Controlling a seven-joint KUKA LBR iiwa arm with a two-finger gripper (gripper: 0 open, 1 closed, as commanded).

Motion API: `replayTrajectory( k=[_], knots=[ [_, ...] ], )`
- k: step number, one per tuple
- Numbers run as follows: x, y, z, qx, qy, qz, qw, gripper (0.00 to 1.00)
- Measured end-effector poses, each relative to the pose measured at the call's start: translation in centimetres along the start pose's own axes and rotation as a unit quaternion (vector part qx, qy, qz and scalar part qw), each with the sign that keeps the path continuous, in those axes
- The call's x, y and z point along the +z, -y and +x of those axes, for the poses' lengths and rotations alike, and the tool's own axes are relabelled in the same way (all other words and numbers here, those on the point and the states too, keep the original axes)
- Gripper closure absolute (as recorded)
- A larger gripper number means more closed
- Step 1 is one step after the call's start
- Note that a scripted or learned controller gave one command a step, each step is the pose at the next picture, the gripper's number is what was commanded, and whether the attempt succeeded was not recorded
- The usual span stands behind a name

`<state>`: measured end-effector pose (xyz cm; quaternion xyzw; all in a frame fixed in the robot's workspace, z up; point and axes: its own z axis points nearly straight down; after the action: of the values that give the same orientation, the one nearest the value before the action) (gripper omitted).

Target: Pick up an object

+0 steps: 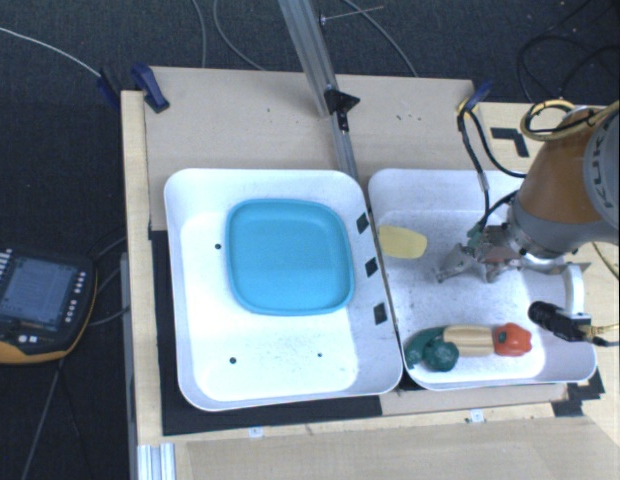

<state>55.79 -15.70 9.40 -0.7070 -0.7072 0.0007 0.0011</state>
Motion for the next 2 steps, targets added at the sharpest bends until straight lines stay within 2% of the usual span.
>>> replayTrajectory(
  k=[1, 2],
  knots=[
    [-1.2, -0.1, 0.0, 0.0, 0.0, -0.002, 1.0, 1.0],
    [-5.5, -0.5, -0.2, 0.0, 0.001, -0.003, 1.0, 1.0]
  ],
)
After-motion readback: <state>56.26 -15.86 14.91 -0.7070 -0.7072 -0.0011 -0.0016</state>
